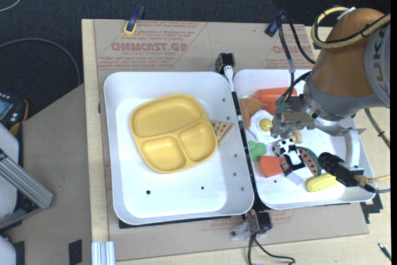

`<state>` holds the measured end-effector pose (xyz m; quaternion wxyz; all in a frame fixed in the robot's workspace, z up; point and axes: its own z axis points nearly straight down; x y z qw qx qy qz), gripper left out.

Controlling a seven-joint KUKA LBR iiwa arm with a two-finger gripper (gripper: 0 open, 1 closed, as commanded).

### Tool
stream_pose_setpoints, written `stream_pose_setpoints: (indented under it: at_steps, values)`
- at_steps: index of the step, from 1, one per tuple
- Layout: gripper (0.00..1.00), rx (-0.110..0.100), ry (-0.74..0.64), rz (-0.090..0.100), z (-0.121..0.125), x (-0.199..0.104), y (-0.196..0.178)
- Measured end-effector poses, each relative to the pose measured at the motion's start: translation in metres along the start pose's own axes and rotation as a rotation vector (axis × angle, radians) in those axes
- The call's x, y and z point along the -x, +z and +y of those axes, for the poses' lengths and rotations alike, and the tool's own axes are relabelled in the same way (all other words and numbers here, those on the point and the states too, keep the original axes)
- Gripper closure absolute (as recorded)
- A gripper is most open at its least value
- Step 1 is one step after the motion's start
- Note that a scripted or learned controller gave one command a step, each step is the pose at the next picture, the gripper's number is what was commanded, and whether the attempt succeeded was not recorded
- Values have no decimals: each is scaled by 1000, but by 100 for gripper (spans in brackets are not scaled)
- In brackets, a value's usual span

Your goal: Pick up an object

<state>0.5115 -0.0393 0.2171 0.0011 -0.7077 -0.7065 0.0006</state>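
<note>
Gripper [286,126] low over toy pile [279,146] in right bin [298,195], table's right side; aiming at clutter centre for best odds. Jaws hidden by wrist, can't tell their state. Yellow divided plate [172,132] alone in left bin [124,152].

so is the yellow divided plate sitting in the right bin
No, the yellow three-compartment plastic plate lies in the left white bin, beside a small tan waffle-patterned piece.
</note>
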Motion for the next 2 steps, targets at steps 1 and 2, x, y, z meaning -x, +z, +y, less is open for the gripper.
stream_pose_setpoints:
  at_steps: [1,2]
  values:
    - [100,6,-3,-1,9,-4,-8]
    - [100,1,-3,1,-5,-11,-17]
